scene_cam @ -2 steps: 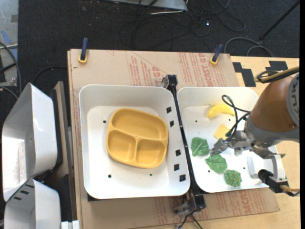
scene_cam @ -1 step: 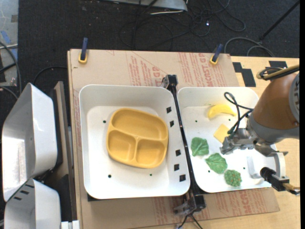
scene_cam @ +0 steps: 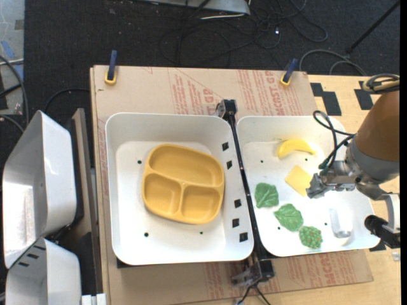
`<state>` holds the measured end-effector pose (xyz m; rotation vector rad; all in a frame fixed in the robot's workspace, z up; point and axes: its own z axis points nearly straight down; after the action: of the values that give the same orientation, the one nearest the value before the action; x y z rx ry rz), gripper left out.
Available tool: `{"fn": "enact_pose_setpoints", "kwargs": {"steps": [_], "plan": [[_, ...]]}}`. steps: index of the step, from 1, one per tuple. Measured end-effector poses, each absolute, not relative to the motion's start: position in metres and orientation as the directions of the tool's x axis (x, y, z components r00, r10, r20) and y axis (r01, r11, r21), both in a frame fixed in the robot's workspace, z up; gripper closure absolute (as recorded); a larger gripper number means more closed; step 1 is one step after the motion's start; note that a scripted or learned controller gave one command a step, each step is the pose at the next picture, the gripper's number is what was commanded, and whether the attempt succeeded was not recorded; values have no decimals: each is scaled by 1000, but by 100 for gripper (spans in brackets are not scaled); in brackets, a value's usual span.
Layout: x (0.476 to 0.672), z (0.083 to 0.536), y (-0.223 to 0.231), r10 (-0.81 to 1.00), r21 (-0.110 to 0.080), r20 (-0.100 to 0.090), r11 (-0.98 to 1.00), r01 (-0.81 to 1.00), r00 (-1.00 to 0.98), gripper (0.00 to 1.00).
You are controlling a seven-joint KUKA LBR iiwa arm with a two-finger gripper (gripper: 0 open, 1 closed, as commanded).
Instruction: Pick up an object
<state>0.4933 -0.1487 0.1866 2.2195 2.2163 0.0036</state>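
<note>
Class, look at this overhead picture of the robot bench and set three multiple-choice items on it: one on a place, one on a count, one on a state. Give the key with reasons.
1. Where does the yellow divided plastic tray lie?
A. in the left white bin
B. in the right white bin
C. on the cardboard behind the bins

2. How many green leafy toy pieces lie in the right white bin?
A. one
B. three
C. five

3. How does the yellow divided plastic tray rest?
A. flipped upside down
B. standing on its edge
C. flat, with its compartments facing up

Key:
1 A, since the tray sits inside the left white bin.
2 B, since one green leaf, a second leaf and a bumpy green piece show.
3 C, since its three hollow compartments are open to the camera.
</note>
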Motion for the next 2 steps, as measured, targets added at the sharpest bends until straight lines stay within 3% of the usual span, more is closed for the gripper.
{"fn": "enact_pose_setpoints", "kwargs": {"steps": [1,2], "plan": [[505,238,-149,1000,6,-2,4,1000,-4,100],[506,250,-149,1000,2,-1,3,1000,-3,100]]}}
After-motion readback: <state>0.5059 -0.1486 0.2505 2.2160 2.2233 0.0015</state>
